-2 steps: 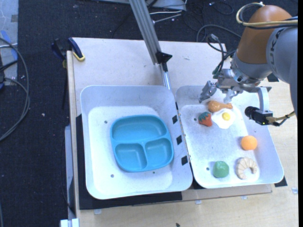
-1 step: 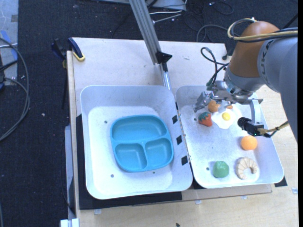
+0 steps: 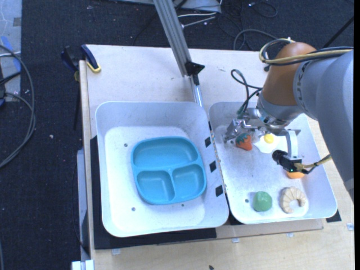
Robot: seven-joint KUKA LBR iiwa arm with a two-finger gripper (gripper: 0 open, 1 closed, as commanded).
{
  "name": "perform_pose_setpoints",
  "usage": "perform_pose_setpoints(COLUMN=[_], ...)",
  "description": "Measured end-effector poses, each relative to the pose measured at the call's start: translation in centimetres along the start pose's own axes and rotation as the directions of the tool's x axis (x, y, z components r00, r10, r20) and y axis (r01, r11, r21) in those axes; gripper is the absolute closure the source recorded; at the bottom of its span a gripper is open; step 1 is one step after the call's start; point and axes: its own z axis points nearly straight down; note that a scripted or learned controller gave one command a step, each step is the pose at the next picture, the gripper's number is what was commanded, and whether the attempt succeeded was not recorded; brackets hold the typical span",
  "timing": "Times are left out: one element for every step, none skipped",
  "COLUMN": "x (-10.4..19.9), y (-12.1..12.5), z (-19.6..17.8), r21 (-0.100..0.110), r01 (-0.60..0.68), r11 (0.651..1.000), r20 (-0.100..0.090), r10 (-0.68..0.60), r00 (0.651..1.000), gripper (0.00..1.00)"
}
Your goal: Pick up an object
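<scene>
Reaching in from the right, the grey arm [image 3: 332, 89] with its orange band [image 3: 284, 75] lowers the gripper [image 3: 241, 133] into the right bin [image 3: 247, 207], near that bin's upper left part. An orange-red object [image 3: 244, 143] lies right at the gripper's tip, touching or nearly so; whether it sits between the fingers cannot be told, and whether the gripper is spread or clenched cannot be told either. Just beside it to the right rests a small yellow-and-white piece [image 3: 266, 141], partly under the wrist hardware. Farther right lies a small orange piece [image 3: 295, 174] next to a black part on a cable. Near the bin's front edge sit a green round object [image 3: 261, 201] and, just beside it, a pale croissant-like object [image 3: 292, 199], both well apart from the gripper. The left bin [image 3: 112, 151] holds a blue divided tray [image 3: 167, 169] with three compartments. A slanted metal pole [image 3: 171, 27] runs down to the bench [image 3: 135, 72] behind the bins.
</scene>
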Motion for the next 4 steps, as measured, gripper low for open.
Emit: perform_pose_setpoints(x=[0.0, 0.5, 0.5, 6.0], y=[0.1, 0.5, 0.5, -1.1], z=[-1.4, -7.7, -10.9, -12.2], r21=[-0.005, -0.011, -0.007, -0.002], r01=[0.000, 0.003, 0.003, 0.008], r11=[1.000, 1.000, 1.000, 1.000], r20=[0.001, 0.001, 0.001, -0.002], r10=[0.000, -0.003, -0.002, -0.008], r00=[1.000, 1.000, 1.000, 1.000], gripper=[1.00, 1.00, 1.00, 1.00])
